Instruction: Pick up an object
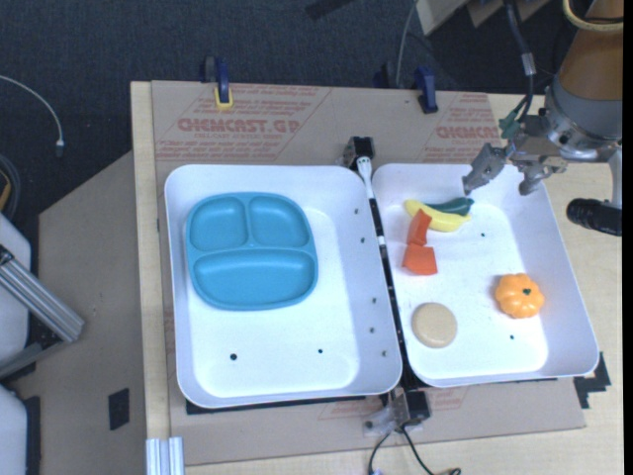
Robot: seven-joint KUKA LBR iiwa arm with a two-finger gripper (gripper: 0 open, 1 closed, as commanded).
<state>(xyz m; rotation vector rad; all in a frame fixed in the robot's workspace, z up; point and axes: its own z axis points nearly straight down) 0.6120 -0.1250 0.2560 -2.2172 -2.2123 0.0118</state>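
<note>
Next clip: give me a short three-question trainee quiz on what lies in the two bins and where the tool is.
1. True or false: the blue divided plate lies in the right bin.
2. Which item lies nearest the tool? A) pumpkin B) banana C) tan round disc
3. Fill in: the two orange-red pieces lie just below the ______.

Key: 1. False, it lies in the left bin. 2. B. 3. banana.
</note>
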